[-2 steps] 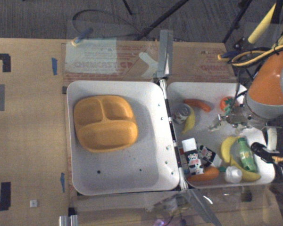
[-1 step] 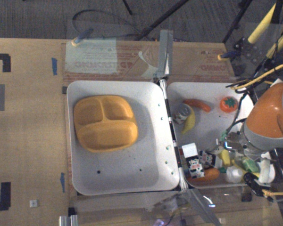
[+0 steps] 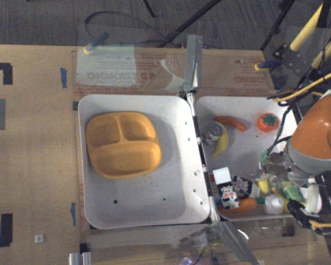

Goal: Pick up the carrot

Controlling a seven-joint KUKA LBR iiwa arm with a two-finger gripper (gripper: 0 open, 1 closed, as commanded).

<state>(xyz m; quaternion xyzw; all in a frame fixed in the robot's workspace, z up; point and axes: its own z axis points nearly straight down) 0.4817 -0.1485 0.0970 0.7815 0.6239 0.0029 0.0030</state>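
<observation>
In the right bin's (image 3: pixel 248 148) front corner, the arm hangs over clutter beside the carrot (image 3: pixel 244 205), positioned to grab; whether its claw (image 3: pixel 276 175) is wide or narrow cannot be told.

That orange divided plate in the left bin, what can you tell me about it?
The orange plate looks like moulded matte plastic, a rounded rectangle split by raised ridges into three compartments: two smaller ones at the far side, one wide one nearer. It lies flat, slightly turned, in the upper-left part of the left bin, resting on the bin's white floor. Nothing else touches it.
</observation>
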